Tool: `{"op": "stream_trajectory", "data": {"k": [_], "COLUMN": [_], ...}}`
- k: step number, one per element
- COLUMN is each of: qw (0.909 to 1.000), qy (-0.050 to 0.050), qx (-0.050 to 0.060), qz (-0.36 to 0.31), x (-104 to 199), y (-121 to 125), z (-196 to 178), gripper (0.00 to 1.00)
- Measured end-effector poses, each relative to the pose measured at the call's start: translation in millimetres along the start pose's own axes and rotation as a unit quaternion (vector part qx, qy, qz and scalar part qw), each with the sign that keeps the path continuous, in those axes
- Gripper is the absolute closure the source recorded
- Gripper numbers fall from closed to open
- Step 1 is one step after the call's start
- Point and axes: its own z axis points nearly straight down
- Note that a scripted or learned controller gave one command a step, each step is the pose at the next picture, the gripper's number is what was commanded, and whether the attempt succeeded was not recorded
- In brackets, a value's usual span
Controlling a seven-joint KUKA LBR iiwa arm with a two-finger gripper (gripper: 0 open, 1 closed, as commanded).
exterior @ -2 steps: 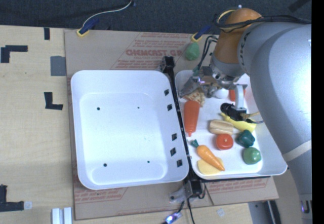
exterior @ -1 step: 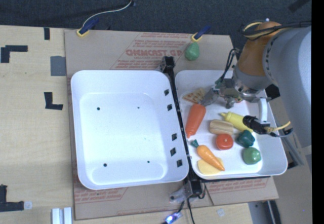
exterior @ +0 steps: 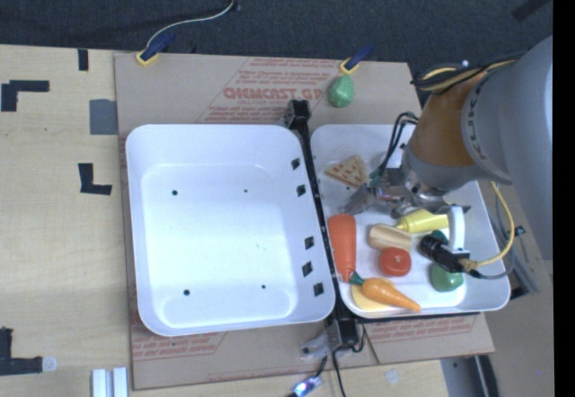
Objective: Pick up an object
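The right bin (exterior: 481, 298) holds several toy foods. A tan wedge-shaped cracker (exterior: 348, 172) lies at its back left, and a long red-orange piece (exterior: 341, 245) runs along the left wall. A beige cylinder (exterior: 388, 235), a red tomato (exterior: 393, 262), a yellow piece (exterior: 422, 222), a green piece (exterior: 445, 277) and an orange carrot (exterior: 389, 294) lie toward the front. My gripper (exterior: 370, 195) is low in this bin, just right of the cracker and above the beige cylinder. The wrist hides what is under it.
The left bin (exterior: 216, 224) sits beside the right one, with a black divider (exterior: 310, 198) between them. A green ball (exterior: 341, 92) rests on the cardboard behind the bins. Black and yellow cables (exterior: 490, 251) hang from the wrist over the right bin's front right.
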Motion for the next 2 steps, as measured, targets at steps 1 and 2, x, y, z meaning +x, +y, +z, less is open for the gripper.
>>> {"op": "stream_trajectory", "data": {"k": [1,2], "qw": [1.0000,1.0000], "qy": [0.000,-0.001], "qx": [-0.001,-0.001], "qz": [0.001,0.000], "x": [-8.4,-7.8], "y": [-56.0,-54.6], "z": [-0.2,-9.5], "gripper": [0.00,1.00]}}
